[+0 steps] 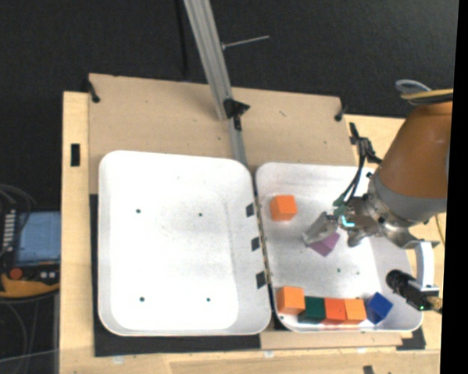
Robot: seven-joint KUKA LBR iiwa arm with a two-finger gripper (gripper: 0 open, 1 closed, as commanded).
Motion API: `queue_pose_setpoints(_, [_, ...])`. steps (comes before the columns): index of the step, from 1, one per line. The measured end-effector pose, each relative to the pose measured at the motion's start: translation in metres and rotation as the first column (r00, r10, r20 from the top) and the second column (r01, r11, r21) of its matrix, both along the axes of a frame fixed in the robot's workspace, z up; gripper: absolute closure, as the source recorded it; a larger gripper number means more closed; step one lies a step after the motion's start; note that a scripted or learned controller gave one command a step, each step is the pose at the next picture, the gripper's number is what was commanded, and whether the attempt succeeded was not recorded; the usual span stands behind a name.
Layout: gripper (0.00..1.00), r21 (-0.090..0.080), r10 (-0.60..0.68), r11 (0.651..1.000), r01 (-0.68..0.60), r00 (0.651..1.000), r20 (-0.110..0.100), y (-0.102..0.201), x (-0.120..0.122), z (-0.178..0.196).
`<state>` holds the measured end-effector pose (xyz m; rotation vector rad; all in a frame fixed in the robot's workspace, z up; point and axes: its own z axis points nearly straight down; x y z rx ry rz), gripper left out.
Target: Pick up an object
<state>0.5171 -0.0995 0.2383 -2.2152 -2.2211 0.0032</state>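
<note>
Pincer (331, 230) low over middle of right bin (297, 186), fingers spread either side of purple block (323, 242); whether they grip it, cannot tell. Orange cube (283, 207) lies apart toward bin's left wall. Along near wall, row: orange block (291, 299), green block (314, 308), two more orange blocks (345, 309), blue block (379, 306)
</note>
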Motion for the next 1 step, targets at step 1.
queue_pose_setpoints(1, [0.00, -0.001, -0.004, 1.000, 0.004, 1.000, 0.006, -0.0002, 0.0010, 0.0022])
